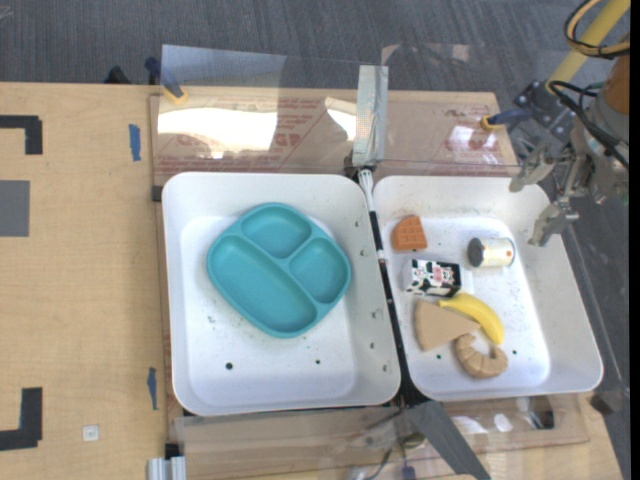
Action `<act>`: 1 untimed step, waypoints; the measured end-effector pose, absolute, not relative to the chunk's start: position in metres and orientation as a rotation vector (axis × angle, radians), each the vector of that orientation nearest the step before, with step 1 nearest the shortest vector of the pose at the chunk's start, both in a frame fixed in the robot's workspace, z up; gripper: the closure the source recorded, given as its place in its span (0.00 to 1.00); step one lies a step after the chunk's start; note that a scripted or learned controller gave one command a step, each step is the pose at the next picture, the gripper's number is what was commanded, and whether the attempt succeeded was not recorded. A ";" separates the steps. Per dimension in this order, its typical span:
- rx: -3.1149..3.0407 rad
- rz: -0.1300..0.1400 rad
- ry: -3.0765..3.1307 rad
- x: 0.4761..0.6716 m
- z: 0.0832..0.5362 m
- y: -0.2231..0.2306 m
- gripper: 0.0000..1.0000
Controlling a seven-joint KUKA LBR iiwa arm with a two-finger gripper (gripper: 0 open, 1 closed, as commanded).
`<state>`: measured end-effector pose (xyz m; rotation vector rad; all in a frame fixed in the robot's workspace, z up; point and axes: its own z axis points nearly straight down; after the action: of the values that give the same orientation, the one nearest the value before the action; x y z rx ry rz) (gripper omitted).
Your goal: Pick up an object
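No writing reads on the black-and-white packet beside the banana.

A: What's cut off at the right edge of the frame?
B: The grey arm; its upper links run out of view.
A: And the end effector?
B: Too cluttered to read.
A: Anything else?
B: The small black-and-white printed packet: its print is too blurred to read.

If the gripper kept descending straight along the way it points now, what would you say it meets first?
Probably the right bin's far right rim or the bare floor just inside it. The gripper hangs over that corner, right of the small cylinder. Depth is hard to judge here.
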<state>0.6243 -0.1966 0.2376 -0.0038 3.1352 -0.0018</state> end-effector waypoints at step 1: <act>-0.004 -0.002 3.135 0.624 0.238 -0.197 0.00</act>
<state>0.6243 -0.1966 0.2376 -0.0038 3.1352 -0.0018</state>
